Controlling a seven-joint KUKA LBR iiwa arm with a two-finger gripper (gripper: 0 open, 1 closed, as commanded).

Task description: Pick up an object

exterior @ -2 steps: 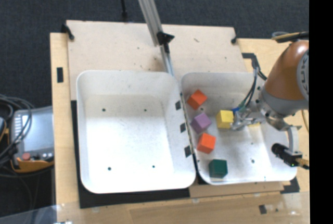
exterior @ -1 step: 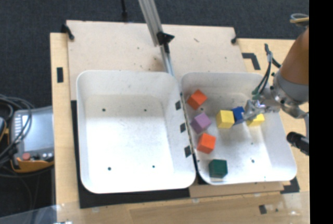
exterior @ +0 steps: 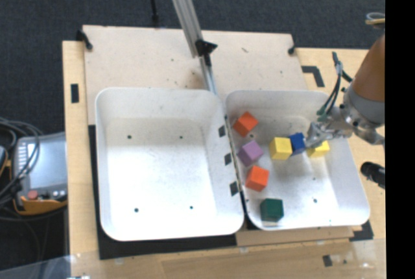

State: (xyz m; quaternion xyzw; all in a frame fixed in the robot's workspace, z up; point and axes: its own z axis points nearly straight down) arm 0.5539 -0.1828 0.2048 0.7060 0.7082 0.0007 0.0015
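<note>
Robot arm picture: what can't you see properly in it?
- Tool: its fingers blur together in the camera view, so their state is unclear.
- Blue block: the tool covers its right side.
- Small yellow block: partly under the tool.
- Arm: cut off at the right.

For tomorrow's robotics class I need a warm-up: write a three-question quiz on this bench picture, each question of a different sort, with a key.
1. True or false: every block lies in the right bin.
2. Which block lies nearest the camera view's bottom edge? A) purple block B) green block C) blue block
3. Fill in: the gripper is beside the blue block, which sits between two ____ blocks.

Key: 1 true. 2 B. 3 yellow; one yellow block lies on the blue block's left in the view, the other yellow block on its right, under the gripper.
</note>
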